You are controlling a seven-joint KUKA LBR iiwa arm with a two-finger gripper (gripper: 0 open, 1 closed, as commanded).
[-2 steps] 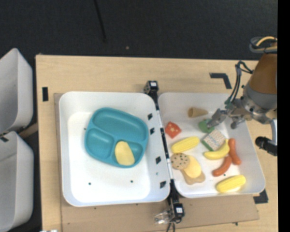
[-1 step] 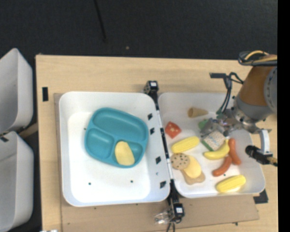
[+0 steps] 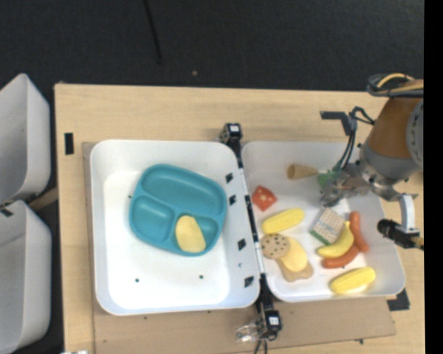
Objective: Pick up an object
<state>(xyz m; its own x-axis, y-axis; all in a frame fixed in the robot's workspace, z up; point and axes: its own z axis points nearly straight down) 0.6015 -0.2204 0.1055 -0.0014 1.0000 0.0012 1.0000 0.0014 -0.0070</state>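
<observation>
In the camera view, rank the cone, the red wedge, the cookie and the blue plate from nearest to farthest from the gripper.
From the gripper, in the right bin:
1. Cone, just up-left of it.
2. Red wedge, by the bins' divider.
3. Cookie, lower, near the divider.
4. Blue plate, in the left bin.

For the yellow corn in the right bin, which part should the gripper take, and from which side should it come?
Probably the middle of the corn, from straight above. It lies flat on the bin floor, long and narrow, running left to right with its right end slightly raised in the view. Fingers closing across its short width should fit. The red piece and the cookie lie near but apart, leaving some room on both long sides.
</observation>
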